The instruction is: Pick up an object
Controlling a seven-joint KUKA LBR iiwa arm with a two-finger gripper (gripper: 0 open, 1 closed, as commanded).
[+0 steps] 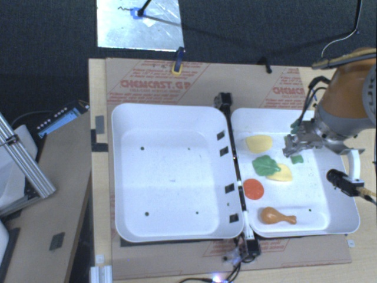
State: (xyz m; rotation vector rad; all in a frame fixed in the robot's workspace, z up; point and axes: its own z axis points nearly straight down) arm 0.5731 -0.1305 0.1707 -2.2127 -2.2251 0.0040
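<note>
Cut off at the right edge: grey arm with orange band [347, 93]. Gripper [296, 149] low over the right white bin [339, 211] near its far edge; grip impossible to tell. Small green piece [296, 158] half hidden beneath. Orange plastic drumstick [277, 217] near the front edge, long axis along it, thin end pointing right.

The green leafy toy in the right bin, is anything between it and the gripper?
Nothing visible. The green leafy toy lies beside a yellow piece, and the gripper hangs just to its upper right over bare bin floor.
</note>
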